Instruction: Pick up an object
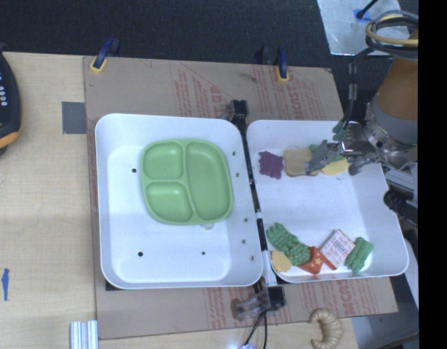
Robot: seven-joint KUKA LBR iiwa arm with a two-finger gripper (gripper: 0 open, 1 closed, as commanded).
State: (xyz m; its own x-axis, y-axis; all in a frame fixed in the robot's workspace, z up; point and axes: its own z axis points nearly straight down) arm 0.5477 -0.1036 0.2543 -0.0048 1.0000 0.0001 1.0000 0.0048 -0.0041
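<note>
My gripper (331,153) hangs low over the far part of the right bin (368,202), right above a tan flat piece (296,160) and a yellow piece (334,168). It hides part of both, and I cannot see whether it touches them. Just left of them lies a purple toy (270,163). Along that bin's near edge sit a green bumpy toy (288,243), a yellow and red piece (296,263), a red-and-white packet (338,249) and a green pickle-like toy (359,254).
The left bin (114,195) holds a green divided plate (187,181). A black divider strip (248,173) runs between the bins. Outside the bins, a tan curled object (326,328) lies on the cardboard at the front, and a handheld controller (1,100) is at far left.
</note>
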